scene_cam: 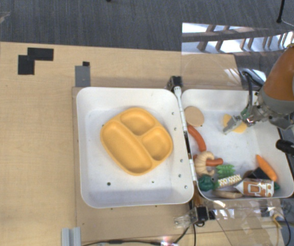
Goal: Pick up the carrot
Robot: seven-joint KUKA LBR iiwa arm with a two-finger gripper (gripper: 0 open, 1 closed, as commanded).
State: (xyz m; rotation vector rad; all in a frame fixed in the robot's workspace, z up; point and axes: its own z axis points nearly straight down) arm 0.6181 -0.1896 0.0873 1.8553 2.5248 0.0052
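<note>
The carrot (266,168) is a short orange piece lying at a slant near the right wall of the right bin (249,147), just above a small carton. My gripper (230,127) hangs over the bin's upper middle, up and to the left of the carrot and well apart from it. It sits right at a small yellow wedge (230,120), which it partly covers. The arm, with its orange band (285,76), comes in from the upper right.
The right bin's lower half is crowded: a red sausage (197,137), a tan disc (194,116), a pale knobbly piece (204,161), green vegetables (223,169) and an orange-and-white carton (259,187). The left bin (95,183) holds a yellow divided plate (118,142).
</note>
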